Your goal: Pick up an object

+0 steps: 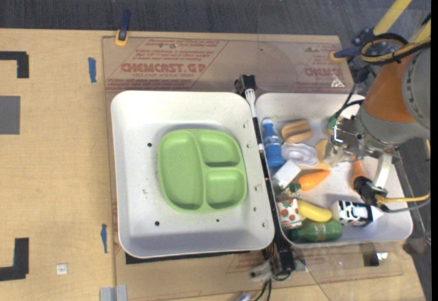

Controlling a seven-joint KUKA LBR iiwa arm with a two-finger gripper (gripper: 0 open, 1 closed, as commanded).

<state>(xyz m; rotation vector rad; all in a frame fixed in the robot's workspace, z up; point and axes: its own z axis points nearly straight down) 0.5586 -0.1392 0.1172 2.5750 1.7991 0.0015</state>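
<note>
Progress looks slight: the gripper (337,149), its state impossible to tell, hovers at one o'clock of the orange plastic carrot (314,179), nothing lifted yet.

The grey arm (404,98) with its orange band reaches in from the right, wrist bent downward, tool (340,149) hanging low.

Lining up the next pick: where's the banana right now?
The banana lies in the right bin, near its front, just above the green bottle.
</note>
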